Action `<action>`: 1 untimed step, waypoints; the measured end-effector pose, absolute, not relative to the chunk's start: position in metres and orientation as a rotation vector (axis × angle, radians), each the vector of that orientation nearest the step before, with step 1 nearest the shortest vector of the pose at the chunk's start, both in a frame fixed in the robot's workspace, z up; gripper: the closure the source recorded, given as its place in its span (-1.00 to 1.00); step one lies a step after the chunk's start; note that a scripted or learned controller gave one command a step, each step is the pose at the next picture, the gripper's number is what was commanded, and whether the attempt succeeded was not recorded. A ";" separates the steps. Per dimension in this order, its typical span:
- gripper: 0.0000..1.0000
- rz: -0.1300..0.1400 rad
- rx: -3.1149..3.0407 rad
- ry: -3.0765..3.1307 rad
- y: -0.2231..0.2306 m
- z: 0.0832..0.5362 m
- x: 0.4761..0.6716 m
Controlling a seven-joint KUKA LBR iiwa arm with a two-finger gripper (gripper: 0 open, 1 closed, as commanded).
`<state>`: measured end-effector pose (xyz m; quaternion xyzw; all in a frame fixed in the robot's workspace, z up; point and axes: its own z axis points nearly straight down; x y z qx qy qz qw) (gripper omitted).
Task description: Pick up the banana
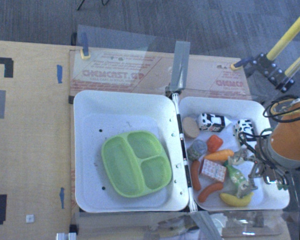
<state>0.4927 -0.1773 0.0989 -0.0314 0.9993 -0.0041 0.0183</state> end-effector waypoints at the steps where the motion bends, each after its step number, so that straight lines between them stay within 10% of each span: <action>1: -1.00 0.002 0.036 3.137 -0.223 0.126 0.540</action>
